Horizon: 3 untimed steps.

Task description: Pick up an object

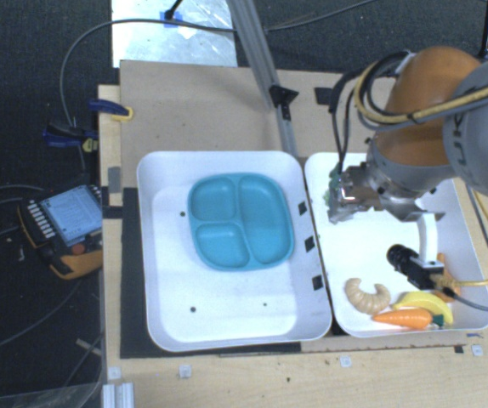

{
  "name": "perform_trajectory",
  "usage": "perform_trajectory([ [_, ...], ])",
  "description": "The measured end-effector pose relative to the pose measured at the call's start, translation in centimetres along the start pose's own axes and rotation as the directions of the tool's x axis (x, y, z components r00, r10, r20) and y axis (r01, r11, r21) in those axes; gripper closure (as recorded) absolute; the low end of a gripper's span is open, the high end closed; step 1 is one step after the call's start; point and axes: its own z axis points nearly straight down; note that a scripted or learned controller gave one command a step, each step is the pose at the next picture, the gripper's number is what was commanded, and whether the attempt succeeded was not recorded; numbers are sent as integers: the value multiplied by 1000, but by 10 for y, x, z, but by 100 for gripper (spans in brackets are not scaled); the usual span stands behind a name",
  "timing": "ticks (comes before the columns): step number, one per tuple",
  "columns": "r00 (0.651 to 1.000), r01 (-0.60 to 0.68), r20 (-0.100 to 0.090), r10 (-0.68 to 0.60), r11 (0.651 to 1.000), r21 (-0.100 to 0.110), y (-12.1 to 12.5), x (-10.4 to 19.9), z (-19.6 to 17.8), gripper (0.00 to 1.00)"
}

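Observation:
My gripper (343, 201) hangs over the upper left part of the right bin (359, 253), close to its left wall. Nothing shows in its grasp. Three toy foods lie along the bin's front edge, well below the gripper: a tan croissant-shaped piece (369, 295), an orange carrot (404, 318) and a yellow banana (428, 303) just behind the carrot. The grey arm with its orange band (422, 100) covers the back right part of this bin.
The left bin (163, 253) holds a blue divided plate (241, 220) in its upper middle. A grey pole (257, 41) slants down to the bins' back edge. Cables and a handheld device (64, 228) lie off the bench at the left.

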Motion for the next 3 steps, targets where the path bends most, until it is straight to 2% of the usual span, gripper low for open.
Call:
perform_trajectory([
  [1, 1000, 0, 0, 0, 1000, 2, 2, 50, 5, 100],
  [2, 1000, -1, 1, 1, 1000, 2, 21, 101, 25, 100],
  [3, 1000, -6, 2, 6, 1000, 3, 21, 98, 24, 0],
])
